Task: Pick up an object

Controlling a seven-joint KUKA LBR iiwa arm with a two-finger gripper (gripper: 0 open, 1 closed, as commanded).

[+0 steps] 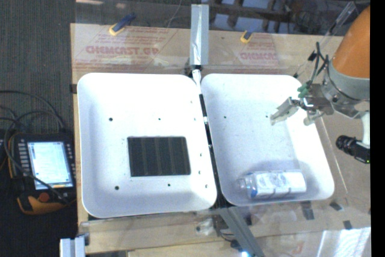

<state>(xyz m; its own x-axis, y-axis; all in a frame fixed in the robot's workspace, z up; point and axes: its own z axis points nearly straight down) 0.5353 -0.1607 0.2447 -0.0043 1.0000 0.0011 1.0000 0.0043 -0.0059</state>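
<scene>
A clear plastic bottle (272,183) with a white-and-blue label lies on its side near the front edge of the right bin (240,99). A flat dark ribbed rectangle (159,156) rests on the floor of the left bin (102,99). My gripper (296,115) hovers over the right side of the right bin, behind the bottle and well apart from it. Its two fingers (281,112) are spread open, with nothing between them. The orange band (358,48) of the arm shows at the right edge.
A silver tape strip (199,33) runs back from the seam between the bins. Small clips (120,24) hold a clear sheet behind them. A hand-held control screen (48,162) with cables lies on the floor at the left.
</scene>
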